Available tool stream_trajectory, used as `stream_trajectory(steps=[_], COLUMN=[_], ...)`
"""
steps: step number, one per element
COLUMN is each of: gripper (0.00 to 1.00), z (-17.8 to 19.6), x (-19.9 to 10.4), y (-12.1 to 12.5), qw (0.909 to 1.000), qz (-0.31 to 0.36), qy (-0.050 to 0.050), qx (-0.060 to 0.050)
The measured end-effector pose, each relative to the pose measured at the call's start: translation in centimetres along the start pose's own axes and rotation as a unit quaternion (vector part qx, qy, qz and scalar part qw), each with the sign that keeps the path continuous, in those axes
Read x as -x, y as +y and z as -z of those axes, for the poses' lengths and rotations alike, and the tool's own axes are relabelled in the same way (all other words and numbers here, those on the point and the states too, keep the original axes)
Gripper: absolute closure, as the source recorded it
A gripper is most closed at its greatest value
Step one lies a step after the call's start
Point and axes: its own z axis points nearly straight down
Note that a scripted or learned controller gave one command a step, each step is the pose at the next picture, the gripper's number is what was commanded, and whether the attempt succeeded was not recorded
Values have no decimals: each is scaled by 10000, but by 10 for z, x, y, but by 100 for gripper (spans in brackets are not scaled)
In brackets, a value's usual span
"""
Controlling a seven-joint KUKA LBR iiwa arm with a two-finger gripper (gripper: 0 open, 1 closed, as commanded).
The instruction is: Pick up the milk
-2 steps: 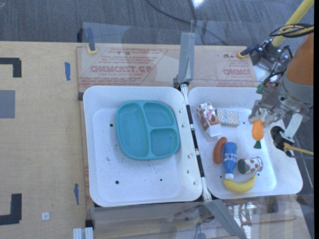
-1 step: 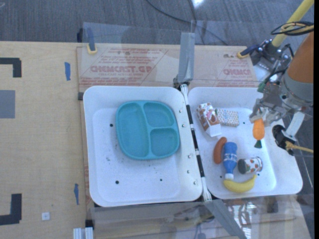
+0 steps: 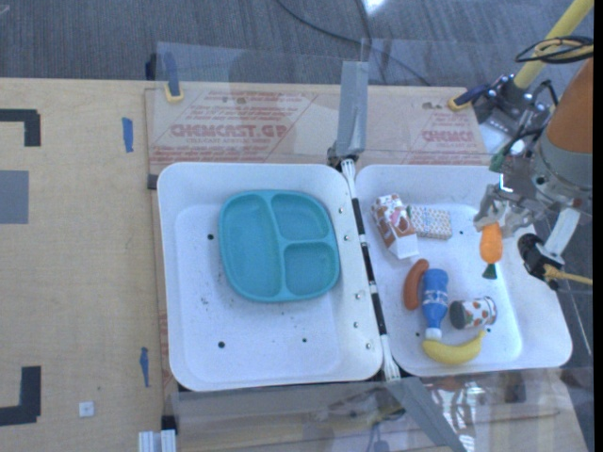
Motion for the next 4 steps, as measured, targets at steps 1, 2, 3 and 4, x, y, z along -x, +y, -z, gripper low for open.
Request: stream_trajectory(steps=[1,2,3,4], gripper=[100,100,100,100], z=[8,-13,-5,3], x=[0,-22,-22,-22], y=[0,7,7,7], qw=[10000,9999,9999,9999], qz=[10,-124,-112,-102], qy=[-4,12,6,1], qx=[-26,36,11,-14])
